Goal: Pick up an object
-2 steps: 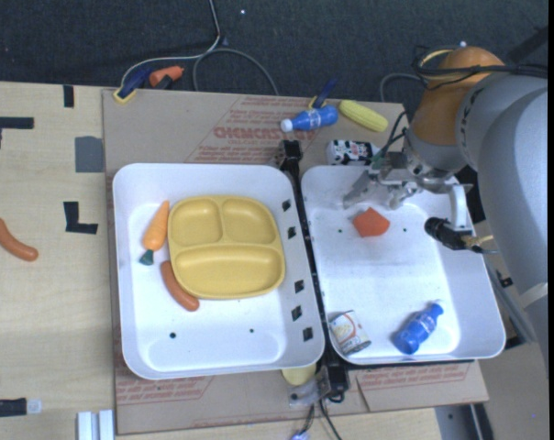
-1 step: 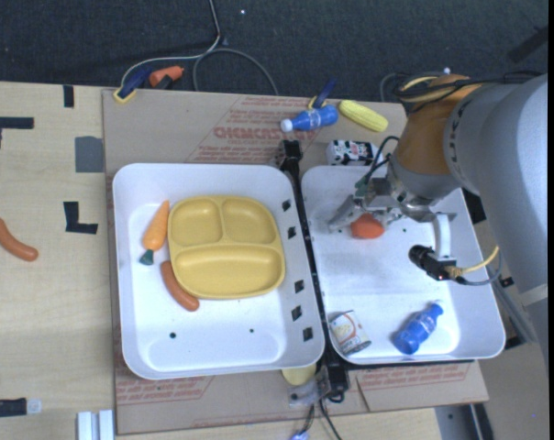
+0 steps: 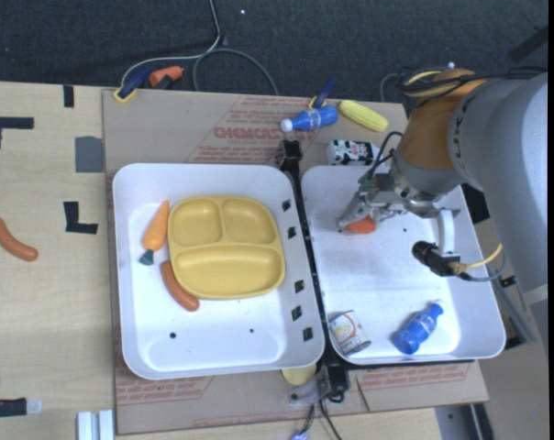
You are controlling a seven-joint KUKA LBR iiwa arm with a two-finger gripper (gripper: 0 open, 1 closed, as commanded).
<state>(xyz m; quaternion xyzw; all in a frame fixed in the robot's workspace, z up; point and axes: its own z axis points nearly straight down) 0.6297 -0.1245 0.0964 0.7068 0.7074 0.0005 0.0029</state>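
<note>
2 white bins (image 3: 130, 246) hold 1 yellow plate (image 3: 227, 246), 1 blue bottle (image 3: 416, 328); tool (image 3: 361, 216) grip unclear.

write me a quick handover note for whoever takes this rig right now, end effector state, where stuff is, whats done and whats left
End effector: down in the right bin, at its upper left, right over a small orange-red object. Whether it is open or shut cannot be made out, so no grasp is confirmed.

Right bin also holds: blue bottle lower right, small round white item at the lower left edge.

Left bin: yellow divided plate, toy carrot on its left, sausage below that.

Done: the arm is at the orange-red object.
Left: confirm the grip and lift; nothing is visibly raised yet.
</note>
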